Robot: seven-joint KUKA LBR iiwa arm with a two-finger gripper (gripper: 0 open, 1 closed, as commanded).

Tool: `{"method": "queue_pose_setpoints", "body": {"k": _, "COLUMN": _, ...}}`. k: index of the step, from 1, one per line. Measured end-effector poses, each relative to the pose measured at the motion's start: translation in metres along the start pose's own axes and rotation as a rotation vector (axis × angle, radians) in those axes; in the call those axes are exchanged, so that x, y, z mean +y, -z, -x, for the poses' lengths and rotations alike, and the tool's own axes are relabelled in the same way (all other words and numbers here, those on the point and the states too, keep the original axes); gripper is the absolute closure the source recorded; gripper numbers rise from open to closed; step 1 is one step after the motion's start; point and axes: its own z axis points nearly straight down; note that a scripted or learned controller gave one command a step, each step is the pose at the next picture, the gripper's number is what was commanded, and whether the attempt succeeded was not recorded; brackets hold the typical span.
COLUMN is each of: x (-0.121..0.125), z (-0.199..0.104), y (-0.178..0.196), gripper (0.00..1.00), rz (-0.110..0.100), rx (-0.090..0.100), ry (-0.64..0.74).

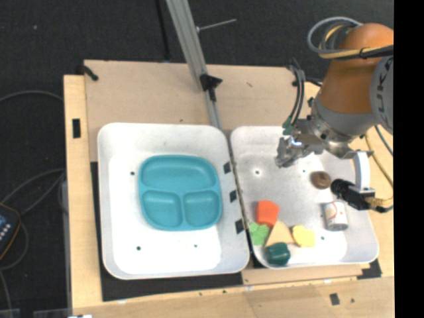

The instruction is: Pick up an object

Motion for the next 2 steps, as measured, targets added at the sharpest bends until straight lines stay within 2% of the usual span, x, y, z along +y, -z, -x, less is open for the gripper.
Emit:
{"method": "queue_pose_setpoints", "body": {"k": 1, "x": -0.003, "z": -0.057, "y": -0.015, "gripper": 1.00, "rz": -0.002, "rx": 0.000, "ry": 0.000}}
{"method": "queue_pose_setpoints", "body": {"k": 2, "x": -0.009, "z": -0.108, "y": -0.008, "gripper": 1.00, "rz": 0.000, "rx": 0.001, "ry": 0.002}}
